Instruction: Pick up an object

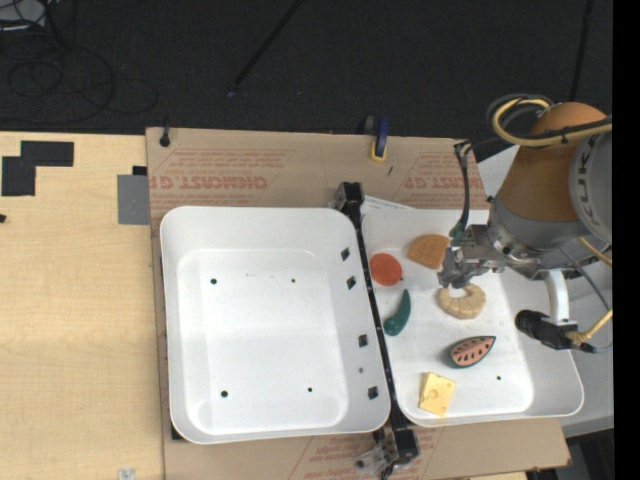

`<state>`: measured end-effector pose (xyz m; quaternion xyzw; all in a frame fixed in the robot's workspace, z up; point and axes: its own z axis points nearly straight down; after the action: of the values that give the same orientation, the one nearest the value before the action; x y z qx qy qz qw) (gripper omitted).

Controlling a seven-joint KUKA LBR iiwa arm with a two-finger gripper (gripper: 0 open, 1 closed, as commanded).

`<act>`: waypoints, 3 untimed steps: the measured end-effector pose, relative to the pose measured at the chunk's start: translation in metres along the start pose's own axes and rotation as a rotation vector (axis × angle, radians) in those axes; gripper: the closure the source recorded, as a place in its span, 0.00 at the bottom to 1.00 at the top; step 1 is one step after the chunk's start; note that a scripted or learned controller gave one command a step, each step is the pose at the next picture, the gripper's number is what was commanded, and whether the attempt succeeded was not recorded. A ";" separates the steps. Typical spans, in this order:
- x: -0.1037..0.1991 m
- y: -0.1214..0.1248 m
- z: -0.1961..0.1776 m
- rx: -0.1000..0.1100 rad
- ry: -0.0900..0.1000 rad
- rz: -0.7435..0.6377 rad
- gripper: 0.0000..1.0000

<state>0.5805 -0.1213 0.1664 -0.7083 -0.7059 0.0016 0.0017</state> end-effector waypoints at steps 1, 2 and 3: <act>0.064 -0.019 -0.100 -0.006 0.001 -0.009 1.00; 0.138 -0.020 -0.152 -0.007 0.002 -0.011 1.00; 0.189 -0.050 -0.201 -0.006 0.002 -0.010 1.00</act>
<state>0.5324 0.0679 0.3674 -0.7047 -0.7095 -0.0011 0.0004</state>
